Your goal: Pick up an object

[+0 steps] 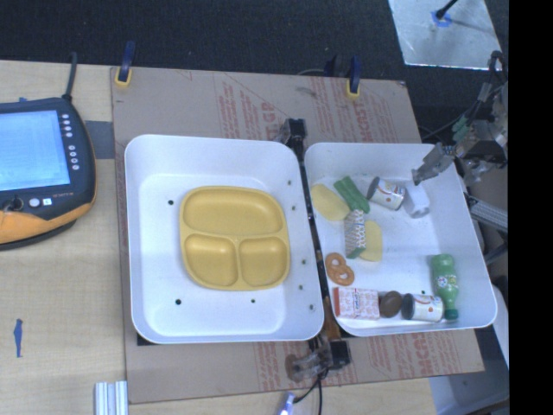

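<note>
I'm hovering my gripper (429,168) over the right bin (471,232), upper right corner; can't tell the jaw state from this angle. Nearest me, a small white can (389,195) is lying just left. A green bottle (444,285) is sitting by the right wall. A yellow tray (234,235) is sitting in the left bin (147,258).

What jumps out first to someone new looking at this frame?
The yellow three-compartment plastic tray lying alone in the left white bin. Next, the right white bin, cluttered with small items, including a green plastic bottle near its right wall and a brown pretzel near its left wall. The pincer hangs over that bin's upper right.
</note>
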Robot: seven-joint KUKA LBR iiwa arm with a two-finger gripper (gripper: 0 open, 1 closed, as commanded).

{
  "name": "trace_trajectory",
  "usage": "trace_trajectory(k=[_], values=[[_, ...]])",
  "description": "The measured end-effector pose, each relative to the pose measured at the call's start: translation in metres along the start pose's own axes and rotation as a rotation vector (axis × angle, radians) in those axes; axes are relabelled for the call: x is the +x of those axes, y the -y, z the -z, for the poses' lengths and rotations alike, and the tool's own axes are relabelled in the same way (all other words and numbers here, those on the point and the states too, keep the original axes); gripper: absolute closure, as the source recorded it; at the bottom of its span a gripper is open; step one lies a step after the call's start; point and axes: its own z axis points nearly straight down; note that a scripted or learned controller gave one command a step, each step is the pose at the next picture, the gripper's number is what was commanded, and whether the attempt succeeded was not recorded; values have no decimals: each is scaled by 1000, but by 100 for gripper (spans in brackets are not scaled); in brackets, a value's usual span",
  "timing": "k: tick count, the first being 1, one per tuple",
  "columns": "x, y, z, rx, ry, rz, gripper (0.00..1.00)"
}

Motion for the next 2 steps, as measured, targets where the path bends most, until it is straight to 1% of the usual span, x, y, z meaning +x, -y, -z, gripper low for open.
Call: trace_trajectory(k=[1, 2], values=[[46, -14, -136, 3, 0, 1, 0], [50, 3, -180, -1, -1, -1, 0]])
